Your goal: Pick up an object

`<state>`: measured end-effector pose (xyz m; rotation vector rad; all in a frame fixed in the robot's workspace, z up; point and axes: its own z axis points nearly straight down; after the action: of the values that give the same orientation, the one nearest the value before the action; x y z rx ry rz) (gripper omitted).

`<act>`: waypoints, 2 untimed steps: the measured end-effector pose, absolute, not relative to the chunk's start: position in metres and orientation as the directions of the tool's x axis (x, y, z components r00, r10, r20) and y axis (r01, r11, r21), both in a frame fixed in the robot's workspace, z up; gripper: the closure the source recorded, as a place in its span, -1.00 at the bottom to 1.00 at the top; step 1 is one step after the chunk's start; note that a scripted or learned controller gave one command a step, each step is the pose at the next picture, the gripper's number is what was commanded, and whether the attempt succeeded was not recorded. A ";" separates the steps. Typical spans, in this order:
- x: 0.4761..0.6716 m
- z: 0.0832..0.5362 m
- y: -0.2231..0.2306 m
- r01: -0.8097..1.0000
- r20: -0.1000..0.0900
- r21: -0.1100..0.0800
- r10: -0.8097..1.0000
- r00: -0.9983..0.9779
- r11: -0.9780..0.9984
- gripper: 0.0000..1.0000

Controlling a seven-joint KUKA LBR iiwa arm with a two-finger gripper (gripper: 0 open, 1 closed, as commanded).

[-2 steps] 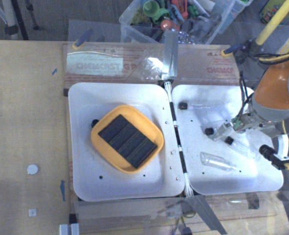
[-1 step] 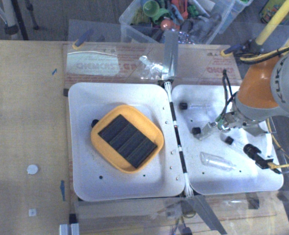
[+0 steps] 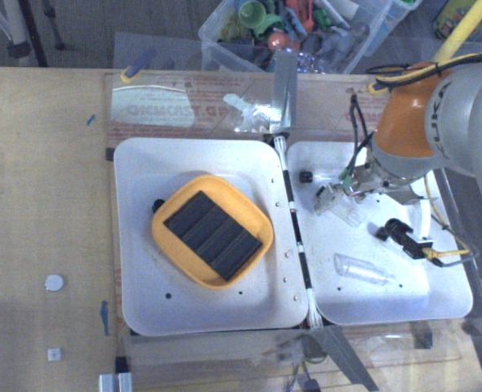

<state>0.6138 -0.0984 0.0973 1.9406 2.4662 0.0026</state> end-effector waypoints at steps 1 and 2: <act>0.615 0.107 -0.098 0.972 -0.004 0.007 0.972 -0.237 0.237 1.00; 0.659 0.219 -0.089 0.999 -0.002 0.001 0.999 0.038 -0.038 1.00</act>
<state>0.6593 -0.0893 0.2193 2.2617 2.1775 -0.0005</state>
